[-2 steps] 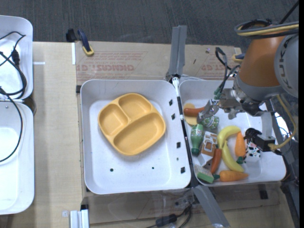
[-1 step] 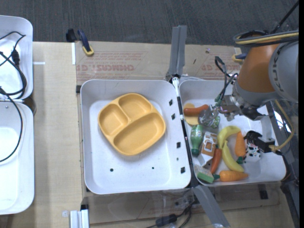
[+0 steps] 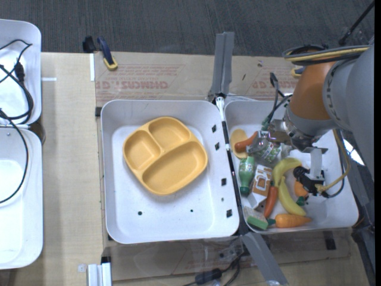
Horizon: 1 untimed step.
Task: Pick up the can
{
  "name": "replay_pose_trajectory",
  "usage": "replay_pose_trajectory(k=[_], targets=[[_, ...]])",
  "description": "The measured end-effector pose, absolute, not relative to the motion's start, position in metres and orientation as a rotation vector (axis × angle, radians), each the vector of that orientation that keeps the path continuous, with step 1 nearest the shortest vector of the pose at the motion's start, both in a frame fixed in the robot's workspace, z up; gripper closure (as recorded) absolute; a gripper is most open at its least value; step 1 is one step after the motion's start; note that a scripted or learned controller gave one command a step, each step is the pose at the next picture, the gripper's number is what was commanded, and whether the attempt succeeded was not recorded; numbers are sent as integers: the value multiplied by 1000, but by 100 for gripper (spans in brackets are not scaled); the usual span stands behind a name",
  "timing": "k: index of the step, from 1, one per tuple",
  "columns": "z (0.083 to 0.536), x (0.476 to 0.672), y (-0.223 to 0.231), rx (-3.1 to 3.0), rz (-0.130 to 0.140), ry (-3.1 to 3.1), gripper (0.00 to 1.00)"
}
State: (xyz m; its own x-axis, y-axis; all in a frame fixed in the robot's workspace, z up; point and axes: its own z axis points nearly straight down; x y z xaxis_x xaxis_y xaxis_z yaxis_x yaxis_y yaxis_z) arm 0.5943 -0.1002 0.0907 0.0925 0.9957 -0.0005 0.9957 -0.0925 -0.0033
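My arm [image 3: 348, 82] enters from the right edge of the table, its grey body and orange band [image 3: 312, 94] bent down over the back part of the right bin [image 3: 342, 219]. The wrist points toward the bin's middle. My gripper [image 3: 275, 137] sits low among the clutter near the back-left part of that bin; its state I cannot tell, as the wrist and the surrounding objects hide it.

The can [image 3: 271, 151], silvery with green print, lies on its side directly under or against my gripper, in the middle-back of the right bin. Whether I hold it I cannot tell.

Around it the bin is crowded. A green bottle [image 3: 246, 173] lies just left of the can, near the wall dividing the bins. A small brown-and-white carton [image 3: 261, 182] lies just in front of the can. A banana [image 3: 287, 183] curves along the can's right and front side, touching or nearly so. An orange round item [image 3: 239, 142] rests at the bin's back-left, with a red pepper-like piece [image 3: 253, 140] beside it. A slim carrot [image 3: 271, 201] lies in front of the carton, and a second carrot [image 3: 292, 220] lies along the front edge. Cables [image 3: 324, 183] hang from my wrist over the right part of the bin.

The left bin [image 3: 119, 213] holds a yellow divided plate [image 3: 165, 155], well apart from my gripper.
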Motion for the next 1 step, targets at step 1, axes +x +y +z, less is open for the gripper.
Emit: replay_pose_trajectory(k=[1], targets=[[100,594,-101,-2323,4,-2112,100]])
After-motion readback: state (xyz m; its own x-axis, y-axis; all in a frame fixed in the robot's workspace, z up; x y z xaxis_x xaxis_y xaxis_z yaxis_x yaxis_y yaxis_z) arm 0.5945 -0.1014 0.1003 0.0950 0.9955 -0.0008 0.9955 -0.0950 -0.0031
